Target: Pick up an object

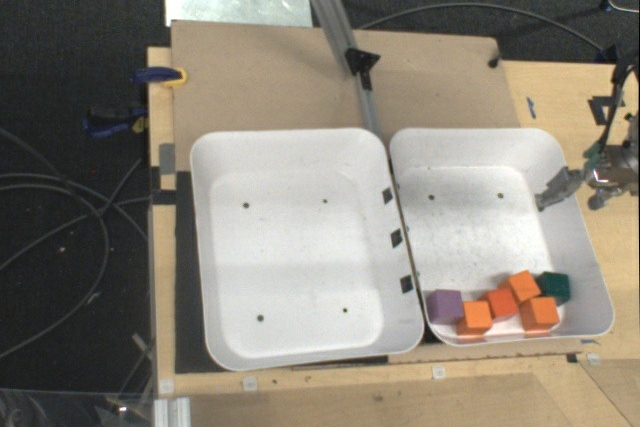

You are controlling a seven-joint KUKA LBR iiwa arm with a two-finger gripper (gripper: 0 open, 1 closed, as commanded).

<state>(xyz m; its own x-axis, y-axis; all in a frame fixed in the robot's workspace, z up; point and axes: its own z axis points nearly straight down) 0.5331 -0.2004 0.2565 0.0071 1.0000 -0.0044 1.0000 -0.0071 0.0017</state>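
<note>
From the right bin (497, 147), I read the gripper (585, 183) at its right rim, fingers spread wide, nothing held. The blocks (500, 303) cluster in the near corner, below-left of the fingers.

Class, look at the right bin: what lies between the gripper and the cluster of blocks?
In the camera view, only bare white bin floor separates the gripper from the blocks.

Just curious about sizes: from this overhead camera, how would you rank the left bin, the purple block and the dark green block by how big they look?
1. Left bin, by far the largest.
2. Purple block.
3. Green block, which looks smaller, but an orange block partly hides it, so that is unsure.
</note>
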